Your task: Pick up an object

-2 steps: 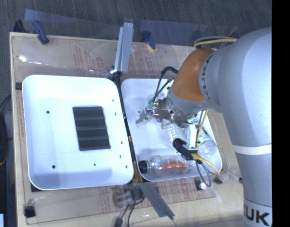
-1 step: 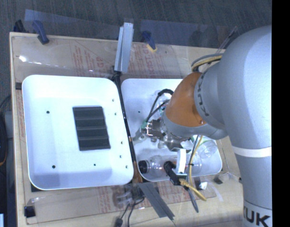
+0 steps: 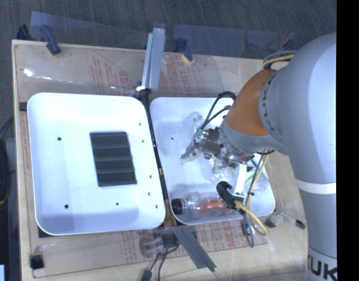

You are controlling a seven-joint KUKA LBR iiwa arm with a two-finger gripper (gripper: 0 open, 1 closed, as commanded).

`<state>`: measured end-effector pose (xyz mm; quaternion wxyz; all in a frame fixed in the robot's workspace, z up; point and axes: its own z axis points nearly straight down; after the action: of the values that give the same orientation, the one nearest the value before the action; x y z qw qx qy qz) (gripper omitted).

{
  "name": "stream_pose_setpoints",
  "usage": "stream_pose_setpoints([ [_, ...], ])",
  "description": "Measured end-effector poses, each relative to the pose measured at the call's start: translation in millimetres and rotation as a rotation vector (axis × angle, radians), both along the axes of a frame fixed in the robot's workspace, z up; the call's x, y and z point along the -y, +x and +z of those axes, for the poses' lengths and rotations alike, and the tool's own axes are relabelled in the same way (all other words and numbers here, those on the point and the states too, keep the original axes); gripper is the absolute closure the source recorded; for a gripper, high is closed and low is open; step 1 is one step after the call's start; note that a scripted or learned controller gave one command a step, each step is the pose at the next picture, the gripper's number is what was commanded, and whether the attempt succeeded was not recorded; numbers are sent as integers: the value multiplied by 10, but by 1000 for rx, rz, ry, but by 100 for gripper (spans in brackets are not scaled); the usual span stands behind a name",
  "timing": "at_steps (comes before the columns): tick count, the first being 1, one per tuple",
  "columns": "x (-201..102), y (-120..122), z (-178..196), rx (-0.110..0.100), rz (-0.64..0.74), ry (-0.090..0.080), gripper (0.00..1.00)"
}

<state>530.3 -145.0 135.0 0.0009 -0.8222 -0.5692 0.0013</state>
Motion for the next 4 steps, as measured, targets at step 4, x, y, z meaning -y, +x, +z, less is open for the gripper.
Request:
stream_pose_setpoints([
  [4,12,933,-440,-3,104,3,0],
])
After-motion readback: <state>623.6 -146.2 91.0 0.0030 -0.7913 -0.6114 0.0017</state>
